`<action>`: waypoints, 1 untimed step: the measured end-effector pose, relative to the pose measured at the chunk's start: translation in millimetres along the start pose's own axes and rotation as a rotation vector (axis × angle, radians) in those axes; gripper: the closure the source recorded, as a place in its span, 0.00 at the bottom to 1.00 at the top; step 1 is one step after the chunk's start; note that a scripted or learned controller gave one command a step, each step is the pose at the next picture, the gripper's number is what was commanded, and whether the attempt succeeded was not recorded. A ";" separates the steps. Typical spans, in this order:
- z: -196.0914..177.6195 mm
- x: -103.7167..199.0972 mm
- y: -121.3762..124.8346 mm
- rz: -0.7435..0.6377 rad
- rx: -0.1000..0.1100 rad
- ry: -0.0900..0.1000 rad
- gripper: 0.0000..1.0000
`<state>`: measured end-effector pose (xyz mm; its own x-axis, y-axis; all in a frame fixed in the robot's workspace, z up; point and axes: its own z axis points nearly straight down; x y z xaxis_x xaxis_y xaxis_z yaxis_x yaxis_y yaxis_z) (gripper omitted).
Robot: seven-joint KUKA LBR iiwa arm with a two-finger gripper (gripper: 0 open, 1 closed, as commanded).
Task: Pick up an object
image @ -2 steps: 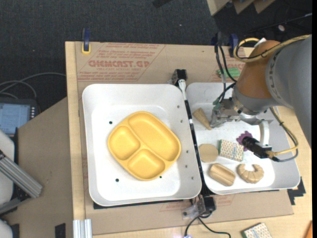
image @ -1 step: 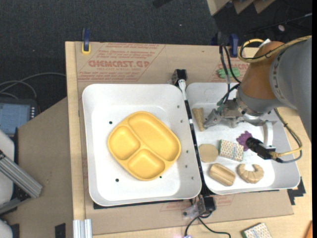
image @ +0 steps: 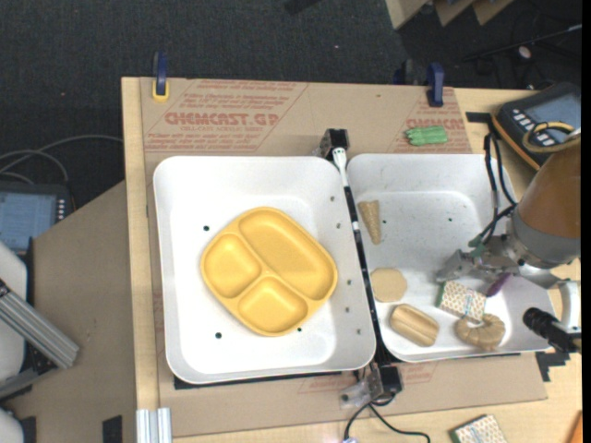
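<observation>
Tool lowered beside patterned square packet in right bin; finger state indiscernible. Nothing lifted; pick-up remained undone.

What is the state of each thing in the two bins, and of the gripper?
Yellow divided plate: lying flat in the left bin, compartments up.
Round cracker: lying flat in the right bin.
Bread roll: on its side, near the front wall.
Cone-shaped piece: lying by the left wall.
Patterned square: lying flat, beside the gripper.
Gripper: low in the right bin, with nothing visibly between its fingers.
</observation>
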<state>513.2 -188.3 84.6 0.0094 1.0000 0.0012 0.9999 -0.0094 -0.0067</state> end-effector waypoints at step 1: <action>-1.2 23.8 83.0 -0.015 -0.014 -0.003 0.00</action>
